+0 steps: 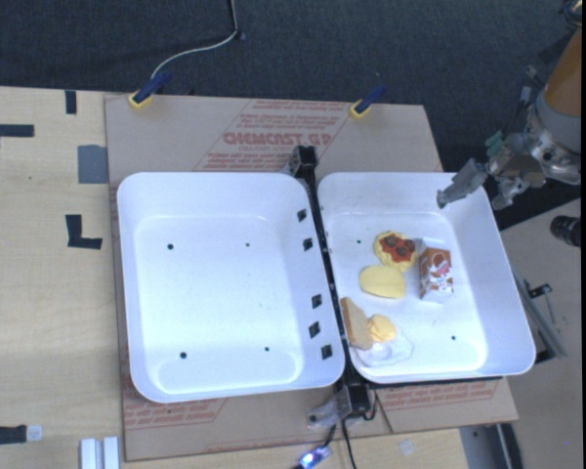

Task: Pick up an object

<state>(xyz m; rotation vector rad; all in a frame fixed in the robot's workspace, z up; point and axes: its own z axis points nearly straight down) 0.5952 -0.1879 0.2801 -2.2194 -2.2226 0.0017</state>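
camera view: fixed overhead | slanted down | both bins point(127, 291) framed | moderately far, seemingly

Two shallow white bins sit side by side on the desk: a left bin point(146, 262) and a right bin point(469, 262). The right bin holds five small things: one yellow piece with a red top point(396, 248), one red and white packet point(436, 273), one pale yellow heart-like piece point(383, 282), one tan wedge point(355, 322), and one yellow lump point(382, 329). Two blue-and-yellow clamps point(147, 90) point(368, 100) grip the cardboard sheet's far edge.
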